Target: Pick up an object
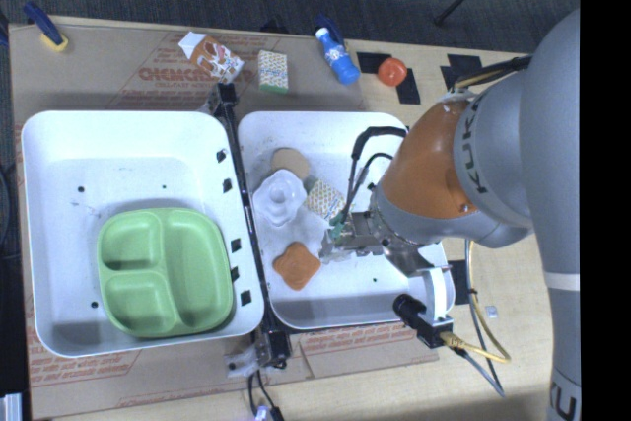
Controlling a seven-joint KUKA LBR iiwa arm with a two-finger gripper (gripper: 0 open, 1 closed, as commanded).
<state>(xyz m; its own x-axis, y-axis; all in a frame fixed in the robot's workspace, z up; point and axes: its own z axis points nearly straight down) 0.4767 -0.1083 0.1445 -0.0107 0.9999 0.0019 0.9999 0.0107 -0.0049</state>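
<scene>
The right bin (296,128) holds several small objects: an orange rounded piece (296,265) near its front, a white moulded plastic piece (280,198) in the middle, a patterned packet (322,200) beside it and a tan round object (289,161) behind. My gripper (338,238) is low in the right bin, just right of the orange piece and below the patterned packet. The wrist and the orange band of the arm (434,173) cover much of the bin's right half. Nothing shows between the fingers.
The left bin (59,143) holds a green divided tray (165,271). Behind the bins on the bench lie a snack packet (210,57), a small box (273,70), a blue bottle (337,56) and an orange ball (392,71). A black clamp (225,97) sits where the bins meet.
</scene>
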